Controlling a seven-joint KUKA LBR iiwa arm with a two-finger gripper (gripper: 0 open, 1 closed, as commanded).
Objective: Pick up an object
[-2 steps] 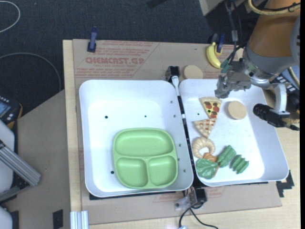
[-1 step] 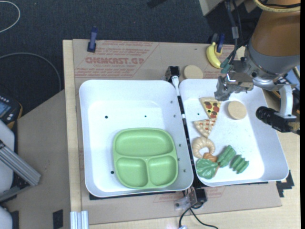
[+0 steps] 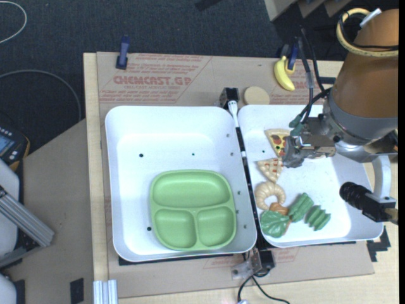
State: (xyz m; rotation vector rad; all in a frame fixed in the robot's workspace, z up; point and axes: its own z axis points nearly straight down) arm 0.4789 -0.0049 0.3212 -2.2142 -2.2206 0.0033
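Green tray (image 3: 191,209) in left bin (image 3: 126,138) — toy food right

Divided tray (image 3: 192,209) in left bin (image 3: 126,170); toy foods (image 3: 288,211) in right bin (image 3: 335,227).

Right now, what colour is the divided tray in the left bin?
Light green, all over. The divided tray shows plainly in the camera view, lying in the left bin.

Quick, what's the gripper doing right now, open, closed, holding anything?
Gripper: low over the right bin, between the two pizza slices; open or closed cannot be told, and nothing is visibly held.
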